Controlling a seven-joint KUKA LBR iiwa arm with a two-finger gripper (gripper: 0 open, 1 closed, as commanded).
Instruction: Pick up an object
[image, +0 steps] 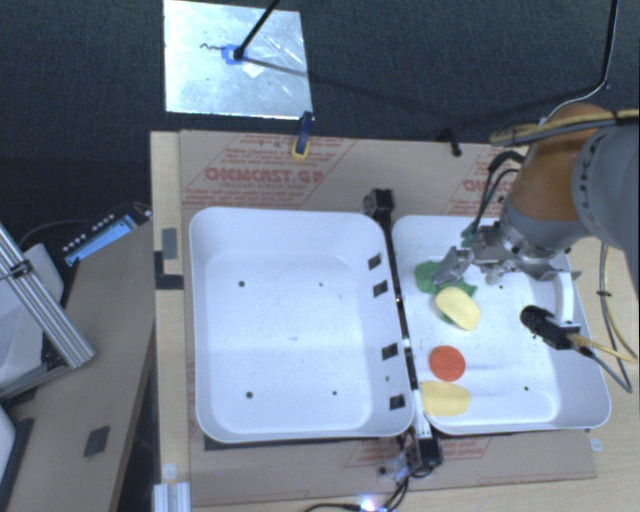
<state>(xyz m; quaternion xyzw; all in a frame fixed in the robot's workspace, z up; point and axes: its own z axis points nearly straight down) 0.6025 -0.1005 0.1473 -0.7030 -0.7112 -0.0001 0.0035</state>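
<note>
While the left bin (290, 330) lay bare, the right bin (560, 405) held everything, with open floor toward its far right. The arm (575, 190) hung over that bin's upper part. Its gripper (462, 265) sat low beside a green object (430, 275), with a yellow piece (458, 307) just below, long axis slanting down-right; I could not tell the pincer's spread. A red disc (447, 363) and a second yellow piece (445, 399) lay nearer the front rim.

Two white bins (290, 225), two yellow objects (457, 306), one red disc (447, 363), one green object (430, 274).

Four objs in right bin (580, 400), near divider; claw (456, 268) over rearmost; left bin (215, 240) alongside.
</note>
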